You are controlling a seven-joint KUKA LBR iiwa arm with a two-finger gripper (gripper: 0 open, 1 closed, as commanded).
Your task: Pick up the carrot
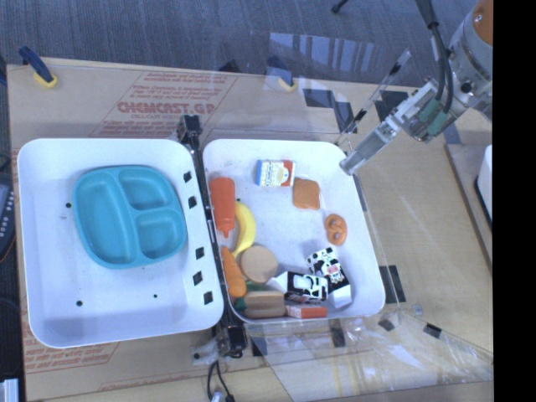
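Note:
The carrot (pixel 233 273) is a small orange cone lying against the left wall of the right bin (pixel 362 224), between a yellow banana (pixel 244 227) and a brown bread-like piece (pixel 265 304). A round tan disc (pixel 258 263) touches its right side. My gripper (pixel 350 162) hangs over the bin's upper right corner, slanting down and left from the arm, far from the carrot and with nothing held in it.
The right bin also holds a red-orange bottle (pixel 222 203), a small carton (pixel 275 172), an orange slice (pixel 306 193), a small orange piece (pixel 336 227) and cow-patterned boxes (pixel 322 275). A blue divided plate (pixel 130 216) lies in the left bin (pixel 42 291).

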